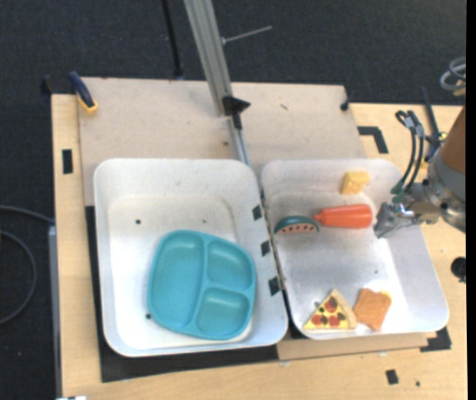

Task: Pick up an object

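The right bin holds several toy foods. An orange carrot lies across its upper middle, with a watermelon slice touching its left end. A yellow cheese block sits near the back wall. A pizza slice and an orange piece of toast lie at the front. My gripper hangs low at the right side of this bin, just right of the carrot's right end. I see nothing held in it.
The left bin holds a teal divided plate toward its front. An aluminium post rises behind the bins, with a thin rod running down between them. Cables trail off the arm at the right.
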Available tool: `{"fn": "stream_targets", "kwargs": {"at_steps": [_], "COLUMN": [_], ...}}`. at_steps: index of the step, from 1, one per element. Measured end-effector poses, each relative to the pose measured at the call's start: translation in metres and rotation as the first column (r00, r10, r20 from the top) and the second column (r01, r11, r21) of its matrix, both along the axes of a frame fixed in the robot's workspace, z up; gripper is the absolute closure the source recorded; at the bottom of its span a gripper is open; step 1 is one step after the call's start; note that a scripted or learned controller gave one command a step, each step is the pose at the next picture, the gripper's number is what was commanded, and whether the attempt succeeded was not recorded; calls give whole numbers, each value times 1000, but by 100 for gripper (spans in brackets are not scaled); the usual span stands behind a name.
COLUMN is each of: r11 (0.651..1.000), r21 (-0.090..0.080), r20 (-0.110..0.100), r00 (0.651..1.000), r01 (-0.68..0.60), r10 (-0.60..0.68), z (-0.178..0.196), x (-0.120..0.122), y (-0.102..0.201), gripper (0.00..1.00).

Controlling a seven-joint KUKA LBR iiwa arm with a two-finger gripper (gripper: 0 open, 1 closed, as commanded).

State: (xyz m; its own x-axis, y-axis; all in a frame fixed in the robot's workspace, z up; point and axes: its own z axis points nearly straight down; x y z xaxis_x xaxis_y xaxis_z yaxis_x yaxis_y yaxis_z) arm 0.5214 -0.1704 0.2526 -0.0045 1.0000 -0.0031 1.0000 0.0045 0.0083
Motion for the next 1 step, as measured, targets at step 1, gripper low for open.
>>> {"fn": "stream_targets", "kwargs": {"at_steps": [1], "r11": [1000], "r21": [4], "r20": [-6], "r00": [1000], "r01": [-4], "r10": [4], "z": [-4], "x": [2], "y": [62], "gripper": [100]}}
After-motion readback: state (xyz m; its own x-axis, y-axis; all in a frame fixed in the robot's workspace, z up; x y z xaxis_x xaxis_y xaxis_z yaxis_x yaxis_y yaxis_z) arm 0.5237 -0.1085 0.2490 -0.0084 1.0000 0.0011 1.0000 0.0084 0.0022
